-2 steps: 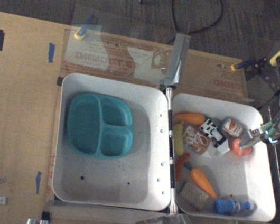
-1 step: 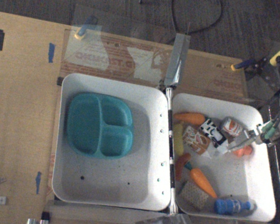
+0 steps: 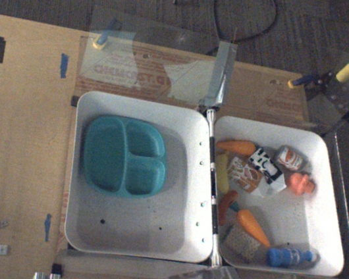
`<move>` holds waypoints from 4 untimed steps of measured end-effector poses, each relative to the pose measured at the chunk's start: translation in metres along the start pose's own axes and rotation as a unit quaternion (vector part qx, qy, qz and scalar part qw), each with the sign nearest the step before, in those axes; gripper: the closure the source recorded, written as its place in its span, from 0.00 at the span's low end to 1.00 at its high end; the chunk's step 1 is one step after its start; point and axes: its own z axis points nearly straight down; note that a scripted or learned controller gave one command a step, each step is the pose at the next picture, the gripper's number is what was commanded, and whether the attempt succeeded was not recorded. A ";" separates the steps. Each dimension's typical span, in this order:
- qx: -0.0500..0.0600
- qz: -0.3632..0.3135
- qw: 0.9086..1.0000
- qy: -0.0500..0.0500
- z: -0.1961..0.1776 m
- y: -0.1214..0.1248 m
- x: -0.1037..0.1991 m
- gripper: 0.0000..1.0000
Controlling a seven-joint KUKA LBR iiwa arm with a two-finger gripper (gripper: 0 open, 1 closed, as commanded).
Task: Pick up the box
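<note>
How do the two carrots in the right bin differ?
The upper carrot lies almost level along the right bin's far side; the lower carrot lies slanted nearer the front. The upper touches the black-and-white box; the lower lies beside the blue bottle. Both are orange.

left white bin [image 3: 80, 219]: teal divided plastic plate [image 3: 125, 155] | right white bin [image 3: 319, 228]: orange carrot [image 3: 254, 227], blue plastic bottle [image 3: 289, 257], small can [image 3: 289, 158], yellow banana [image 3: 222, 172]

teal tray [image 3: 125, 156] left bin [image 3: 142, 247], box [image 3: 246, 174] right bin [image 3: 324, 235]
</note>
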 end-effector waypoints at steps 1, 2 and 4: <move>0.000 0.000 1.000 0.000 0.000 0.000 0.000 0.00; -0.002 0.001 1.000 -0.004 -0.012 0.000 -0.002 1.00; -0.004 0.002 1.000 -0.008 -0.023 0.000 -0.004 1.00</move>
